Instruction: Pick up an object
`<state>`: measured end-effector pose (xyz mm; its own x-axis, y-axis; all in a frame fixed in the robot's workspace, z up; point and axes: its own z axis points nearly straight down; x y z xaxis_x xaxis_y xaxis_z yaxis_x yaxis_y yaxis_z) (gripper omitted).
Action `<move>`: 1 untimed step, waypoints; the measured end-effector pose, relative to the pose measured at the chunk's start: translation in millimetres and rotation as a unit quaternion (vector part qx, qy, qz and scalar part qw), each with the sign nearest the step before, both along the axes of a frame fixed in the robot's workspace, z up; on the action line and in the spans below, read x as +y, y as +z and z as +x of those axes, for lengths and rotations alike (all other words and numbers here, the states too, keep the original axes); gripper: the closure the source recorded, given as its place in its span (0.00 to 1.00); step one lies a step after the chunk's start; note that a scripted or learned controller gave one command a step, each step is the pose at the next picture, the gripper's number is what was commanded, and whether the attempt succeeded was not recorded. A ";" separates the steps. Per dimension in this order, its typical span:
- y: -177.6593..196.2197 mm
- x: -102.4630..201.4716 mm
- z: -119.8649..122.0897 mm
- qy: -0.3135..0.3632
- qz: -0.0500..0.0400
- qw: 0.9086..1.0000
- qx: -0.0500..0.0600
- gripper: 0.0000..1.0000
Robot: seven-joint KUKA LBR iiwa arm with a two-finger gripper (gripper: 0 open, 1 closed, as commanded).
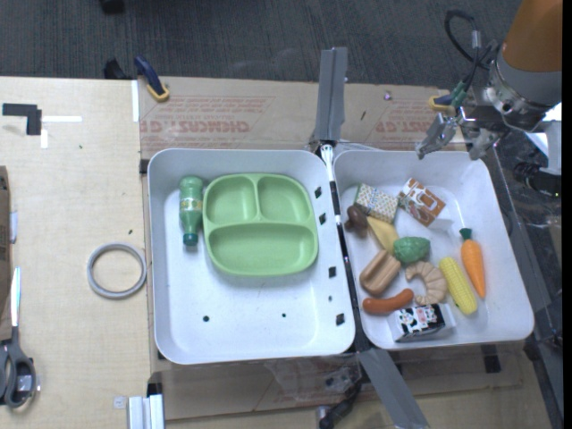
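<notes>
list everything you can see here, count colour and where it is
left bin: 1, white, bench centre
right bin: 1, white, beside the left bin
divided tray: 1, green, left bin
toy bottle: 1, green, left bin, left of the tray
carrot: 1, orange, right bin, right side
corn cob: 1, yellow, right bin, beside the carrot
sausage: 1, red-orange, right bin, near front
milk carton: 1, black and white, right bin, front
green vegetable: 1, green, right bin, middle
snack box: 1, orange-brown and white, right bin, back
tape ring: 1, grey, bench left of the bins
scissors: 1, grey, bench's left edge
arm: 1, grey with orange band, upper right
gripper: 1, metal, above the right bin's back edge, holding nothing
</notes>
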<state>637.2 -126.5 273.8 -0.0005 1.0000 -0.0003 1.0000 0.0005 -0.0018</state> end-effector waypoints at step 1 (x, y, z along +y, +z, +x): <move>-28.3 31.2 4.8 0.026 0.000 1.000 0.001 0.00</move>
<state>642.0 -95.3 245.5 -0.0533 0.9986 -0.0009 0.9986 0.0533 -0.0032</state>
